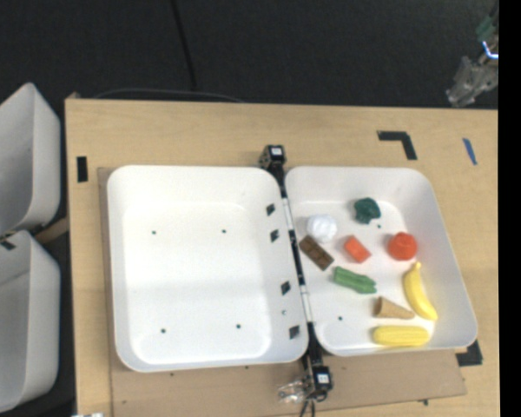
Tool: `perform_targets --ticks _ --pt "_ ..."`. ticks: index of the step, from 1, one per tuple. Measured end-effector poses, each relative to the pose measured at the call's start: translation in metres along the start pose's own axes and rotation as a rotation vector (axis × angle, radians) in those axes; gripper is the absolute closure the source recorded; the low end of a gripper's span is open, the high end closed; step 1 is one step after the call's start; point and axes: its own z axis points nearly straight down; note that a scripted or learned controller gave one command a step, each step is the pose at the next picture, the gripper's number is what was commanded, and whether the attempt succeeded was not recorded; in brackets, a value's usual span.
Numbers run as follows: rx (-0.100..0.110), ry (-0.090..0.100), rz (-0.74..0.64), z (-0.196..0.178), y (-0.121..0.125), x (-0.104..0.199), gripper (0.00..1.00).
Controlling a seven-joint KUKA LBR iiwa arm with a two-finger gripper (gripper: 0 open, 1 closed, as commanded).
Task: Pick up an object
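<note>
Yellow banana (401,335) (right bin (447,233)) lies well apart from jaws (474,76); their state unclear.

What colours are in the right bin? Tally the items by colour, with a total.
Yellow: 2, banana, yellow piece
Green: 2, dark green lump, green pod
Orange-red: 2, orange block, red ball
Brown: 2, brown bar, tan wedge
White: 1, white ball
Total: 9

cam: single | fixed overhead, slanted | covers both bins (113,233) and bench (87,137)
</note>
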Motion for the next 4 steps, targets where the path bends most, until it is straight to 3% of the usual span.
perform_targets --ticks 1,2,3,4 --pt "0.014 0.004 -0.001 -0.024 -0.001 0.0 1.0" --pt "0.015 0.004 -0.003 -0.051 0.0 0.0 1.0" --pt "0.026 0.009 0.0 0.047 -0.003 0.025 1.0" --pt "0.022 0.005 0.006 0.107 -0.004 -0.001 1.0"
